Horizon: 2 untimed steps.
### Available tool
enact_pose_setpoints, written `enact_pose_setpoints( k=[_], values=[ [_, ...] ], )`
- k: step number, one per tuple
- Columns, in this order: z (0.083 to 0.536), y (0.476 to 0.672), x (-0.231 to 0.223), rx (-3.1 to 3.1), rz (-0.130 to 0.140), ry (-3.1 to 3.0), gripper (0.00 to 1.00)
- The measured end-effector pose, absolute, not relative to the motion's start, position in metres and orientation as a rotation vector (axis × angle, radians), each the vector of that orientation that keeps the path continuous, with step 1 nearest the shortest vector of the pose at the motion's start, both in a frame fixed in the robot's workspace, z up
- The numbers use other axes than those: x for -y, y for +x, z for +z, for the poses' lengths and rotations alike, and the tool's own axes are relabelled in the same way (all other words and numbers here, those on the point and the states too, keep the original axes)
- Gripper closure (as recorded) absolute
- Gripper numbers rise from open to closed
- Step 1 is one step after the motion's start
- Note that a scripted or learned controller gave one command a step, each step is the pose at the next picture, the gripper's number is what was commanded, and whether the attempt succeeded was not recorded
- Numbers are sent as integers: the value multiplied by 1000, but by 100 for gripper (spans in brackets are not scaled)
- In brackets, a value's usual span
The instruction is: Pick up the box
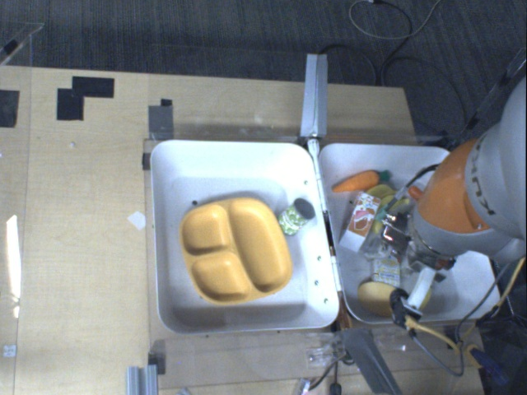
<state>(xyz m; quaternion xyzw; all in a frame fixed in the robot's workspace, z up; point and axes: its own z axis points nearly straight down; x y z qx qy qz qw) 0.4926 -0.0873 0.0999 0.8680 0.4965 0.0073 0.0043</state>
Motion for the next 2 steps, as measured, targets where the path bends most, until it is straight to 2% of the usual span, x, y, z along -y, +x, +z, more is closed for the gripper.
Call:
enact_pose_setpoints(
  k=[1,2],
  values=[
    [185,560,22,-1585,4,2711,100],
    [196,561,21,-1597,6,2703,100]
  ],
)
